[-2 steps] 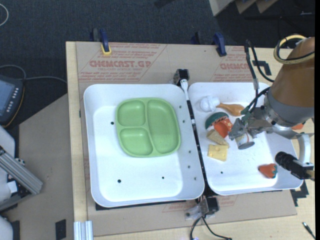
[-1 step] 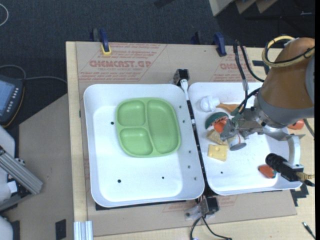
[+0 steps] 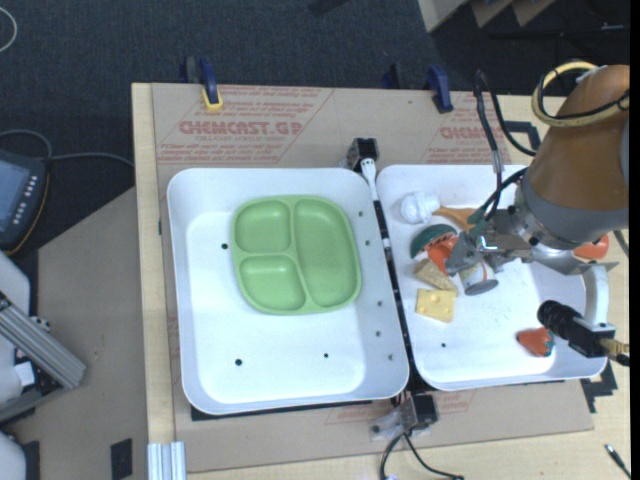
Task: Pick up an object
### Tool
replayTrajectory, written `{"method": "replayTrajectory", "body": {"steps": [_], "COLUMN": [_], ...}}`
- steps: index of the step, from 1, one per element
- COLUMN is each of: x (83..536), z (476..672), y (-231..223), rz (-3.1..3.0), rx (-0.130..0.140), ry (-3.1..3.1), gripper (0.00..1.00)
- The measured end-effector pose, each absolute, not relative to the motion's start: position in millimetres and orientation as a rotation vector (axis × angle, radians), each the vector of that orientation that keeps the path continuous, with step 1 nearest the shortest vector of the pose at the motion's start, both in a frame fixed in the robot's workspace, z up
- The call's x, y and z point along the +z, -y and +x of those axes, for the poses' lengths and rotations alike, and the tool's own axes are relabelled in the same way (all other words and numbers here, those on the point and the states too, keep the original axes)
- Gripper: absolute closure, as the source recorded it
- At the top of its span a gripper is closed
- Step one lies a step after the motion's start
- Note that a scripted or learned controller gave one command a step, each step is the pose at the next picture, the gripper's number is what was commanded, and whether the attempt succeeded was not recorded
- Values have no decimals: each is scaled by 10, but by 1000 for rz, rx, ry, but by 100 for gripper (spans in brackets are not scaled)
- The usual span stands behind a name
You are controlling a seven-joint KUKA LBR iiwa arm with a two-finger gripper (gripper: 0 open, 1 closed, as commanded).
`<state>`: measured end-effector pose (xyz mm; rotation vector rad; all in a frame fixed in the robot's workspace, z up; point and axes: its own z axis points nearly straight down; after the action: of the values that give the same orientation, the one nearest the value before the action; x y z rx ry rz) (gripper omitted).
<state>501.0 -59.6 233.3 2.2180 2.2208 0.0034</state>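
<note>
Arm: jaws low in right bin, grip state cannot tell | cheese wedge: just left-below jaws, apart | orange and teal toys: just left of jaws | green divided plate: left bin, well left.

Bench board reads "CHEMCAST GP", red, repeated.

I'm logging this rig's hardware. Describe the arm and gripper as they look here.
The arm is bulky and rounded, with a wide orange band above a grey wrist section. A yellow-and-black cable loops over its top, and dark cables trail down its left side. The gripper is a small grey metal assembly with two short fingers. No markings are legible on either.
</note>
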Motion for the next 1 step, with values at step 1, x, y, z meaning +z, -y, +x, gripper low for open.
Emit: {"method": "replayTrajectory", "body": {"steps": [1], "x": [2340], "z": [5040], "y": [535], "rz": [2219], "rx": [2], "ry": [-2222], "gripper": [100]}}
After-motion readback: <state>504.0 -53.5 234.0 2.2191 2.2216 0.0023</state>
